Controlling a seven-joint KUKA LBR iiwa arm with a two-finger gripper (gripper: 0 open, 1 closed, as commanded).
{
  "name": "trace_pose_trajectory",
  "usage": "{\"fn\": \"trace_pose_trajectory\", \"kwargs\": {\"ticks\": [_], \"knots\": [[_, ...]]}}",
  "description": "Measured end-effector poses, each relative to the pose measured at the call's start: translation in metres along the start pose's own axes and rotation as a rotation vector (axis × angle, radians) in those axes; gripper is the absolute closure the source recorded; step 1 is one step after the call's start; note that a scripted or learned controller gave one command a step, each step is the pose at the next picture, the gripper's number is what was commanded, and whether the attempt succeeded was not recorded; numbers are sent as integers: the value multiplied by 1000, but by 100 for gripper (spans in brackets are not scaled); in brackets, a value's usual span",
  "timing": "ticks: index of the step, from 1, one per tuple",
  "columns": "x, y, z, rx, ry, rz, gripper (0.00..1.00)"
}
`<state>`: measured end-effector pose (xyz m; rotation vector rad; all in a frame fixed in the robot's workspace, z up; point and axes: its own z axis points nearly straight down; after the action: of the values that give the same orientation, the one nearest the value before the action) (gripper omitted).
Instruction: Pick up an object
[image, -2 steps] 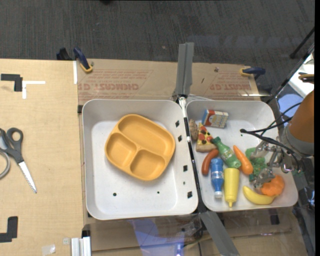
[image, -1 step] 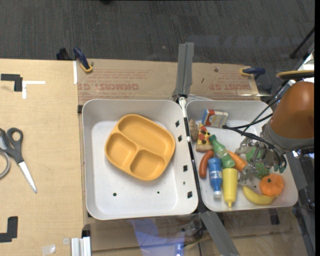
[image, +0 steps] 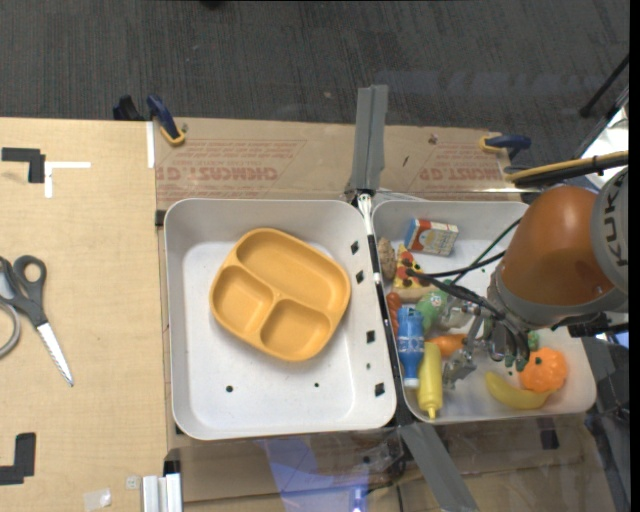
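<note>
Yellow bottle (image: 430, 378), mustard-style, lying in right bin (image: 575, 405), front-left part, near the divider. Long axis roughly front-to-back, nozzle end toward front rim. Touching or just beside blue bottle (image: 408, 335) on its left, same orientation.

Gripper (image: 470, 362) low in the bin, just right of yellow bottle, apparently nearest to it of all items. Open or shut: cannot tell, hidden among cables and wrist hardware. Nothing seen held.

Judgement: likeliest target is yellow bottle; short shift toward camera-left needed, closing across the short axis. Crowding by blue bottle a risk.

Other items, right bin: banana (image: 515, 392) front right; orange toy fruit (image: 544, 371) just behind it; green item (image: 432, 305) and small toys (image: 402, 268) toward rear; small carton (image: 433, 237) at back, red and white, print not legible.

Left bin (image: 200, 400): yellow divided plate (image: 280, 293).

Bench (image: 80, 300): scissors (image: 35, 310) far left. Cardboard (image: 250, 165) behind bins carries red lettering, reversed, reading approximately "CHEMICAL GP".
</note>
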<state>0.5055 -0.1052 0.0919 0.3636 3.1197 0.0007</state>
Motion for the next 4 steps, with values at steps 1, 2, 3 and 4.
{"fn": "trace_pose_trajectory", "kwargs": {"ticks": [1,2,3,4], "knots": [[0,11,0,1,0,-58,0],[14,-1,0,1,0,-24,0],[-40,9,0,1,-2,-94,0],[-16,17,0,1,0,-99,0]]}}
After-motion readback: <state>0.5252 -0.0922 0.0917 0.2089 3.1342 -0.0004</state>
